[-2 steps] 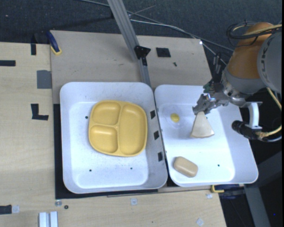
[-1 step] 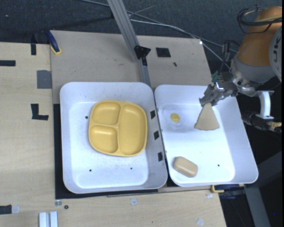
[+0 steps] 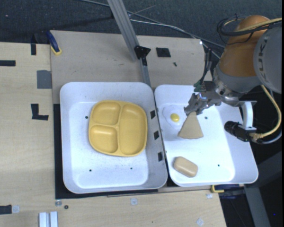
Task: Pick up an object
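In the right bin (image 3: 227, 169) lie a tan wedge-shaped piece (image 3: 191, 127), a fried egg toy (image 3: 173, 117) with a yellow yolk to its left, and a tan oblong bread-like piece (image 3: 185, 166) near the front. My gripper (image 3: 197, 104) hangs over the back of the right bin, its tips right above the narrow top of the wedge. Whether it touches the wedge is unclear. A yellow divided plate (image 3: 118, 127) rests in the middle of the left bin (image 3: 75, 174).
A grey metal pole (image 3: 125, 25) slants down from the top to the gap between the bins. Black cables (image 3: 255, 136) loop off the arm at the right bin's right edge. Black tape marks dot the wooden bench (image 3: 19, 126).
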{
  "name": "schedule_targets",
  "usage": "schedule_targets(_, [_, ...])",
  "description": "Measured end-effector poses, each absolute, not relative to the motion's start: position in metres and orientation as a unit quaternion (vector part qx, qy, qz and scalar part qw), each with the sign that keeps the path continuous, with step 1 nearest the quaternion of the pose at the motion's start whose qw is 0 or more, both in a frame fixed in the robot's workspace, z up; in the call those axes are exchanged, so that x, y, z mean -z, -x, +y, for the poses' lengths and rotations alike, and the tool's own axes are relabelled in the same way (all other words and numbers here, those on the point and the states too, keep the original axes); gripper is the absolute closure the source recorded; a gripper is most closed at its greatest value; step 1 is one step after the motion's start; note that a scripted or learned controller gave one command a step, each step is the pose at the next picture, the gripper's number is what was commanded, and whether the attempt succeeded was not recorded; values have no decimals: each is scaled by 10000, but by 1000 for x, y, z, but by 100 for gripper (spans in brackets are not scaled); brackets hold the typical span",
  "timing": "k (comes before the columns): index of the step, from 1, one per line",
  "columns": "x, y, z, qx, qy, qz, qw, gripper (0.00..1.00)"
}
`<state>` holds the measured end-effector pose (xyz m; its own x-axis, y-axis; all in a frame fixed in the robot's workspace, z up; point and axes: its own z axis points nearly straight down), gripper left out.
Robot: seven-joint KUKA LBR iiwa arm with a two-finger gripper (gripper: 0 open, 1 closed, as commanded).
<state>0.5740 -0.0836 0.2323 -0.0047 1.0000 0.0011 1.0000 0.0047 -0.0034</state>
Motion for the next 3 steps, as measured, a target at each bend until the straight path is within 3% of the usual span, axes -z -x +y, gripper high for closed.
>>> schedule_targets(1, [-227,-549,-31,-11,7052,-7090,12,100])
schedule_targets(2, [-221,-546,14,33,7058,-7084,-58,100])
schedule_targets(3, [-213,-528,70,-13,7048,-7094,17,100])
